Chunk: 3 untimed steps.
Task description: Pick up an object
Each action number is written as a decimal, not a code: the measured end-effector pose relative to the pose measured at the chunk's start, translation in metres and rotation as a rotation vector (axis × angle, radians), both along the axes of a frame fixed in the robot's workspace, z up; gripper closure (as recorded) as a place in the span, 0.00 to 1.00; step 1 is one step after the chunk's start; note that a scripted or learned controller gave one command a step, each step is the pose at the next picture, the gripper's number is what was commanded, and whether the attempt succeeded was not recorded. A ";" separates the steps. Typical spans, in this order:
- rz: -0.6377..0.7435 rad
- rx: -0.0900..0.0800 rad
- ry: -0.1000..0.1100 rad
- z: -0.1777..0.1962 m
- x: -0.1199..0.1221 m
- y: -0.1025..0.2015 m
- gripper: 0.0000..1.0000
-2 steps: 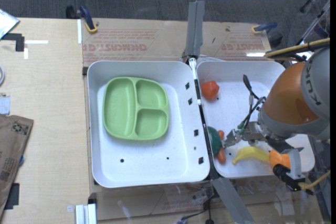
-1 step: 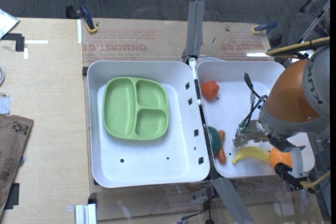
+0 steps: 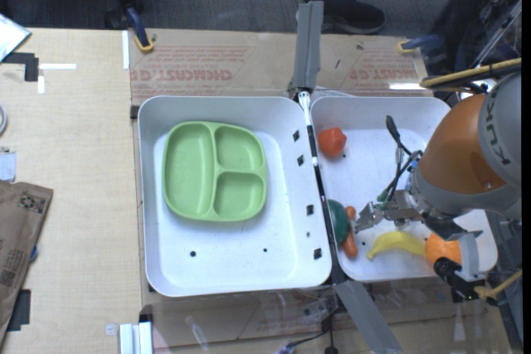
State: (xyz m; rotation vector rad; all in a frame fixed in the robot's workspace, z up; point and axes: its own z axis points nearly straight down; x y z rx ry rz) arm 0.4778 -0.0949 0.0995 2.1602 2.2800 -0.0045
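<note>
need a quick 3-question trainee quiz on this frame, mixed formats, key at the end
1. True or false: the green divided plate lies in the right bin.
2. Which item lies nearest the gripper? A) red-orange tomato-like item B) banana C) plate
3. Fill in: the plate has ___ compartments.

Key: 1 false, it lies in the left bin. 2 B. 3 three.

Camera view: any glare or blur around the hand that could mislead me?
Camera view: even lighting, soft shadows, no strong glare on the right bin; the hand looks slightly soft and small, beside the banana; the green plate in the left bin is sharp.
</note>
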 end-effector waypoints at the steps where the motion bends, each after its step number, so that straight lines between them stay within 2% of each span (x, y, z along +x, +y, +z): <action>1: 0.001 0.000 0.001 0.008 0.000 0.000 1.00; 2: 0.001 0.000 0.001 0.008 0.000 0.000 0.00; 3: 0.073 0.000 0.000 -0.008 0.013 -0.002 0.00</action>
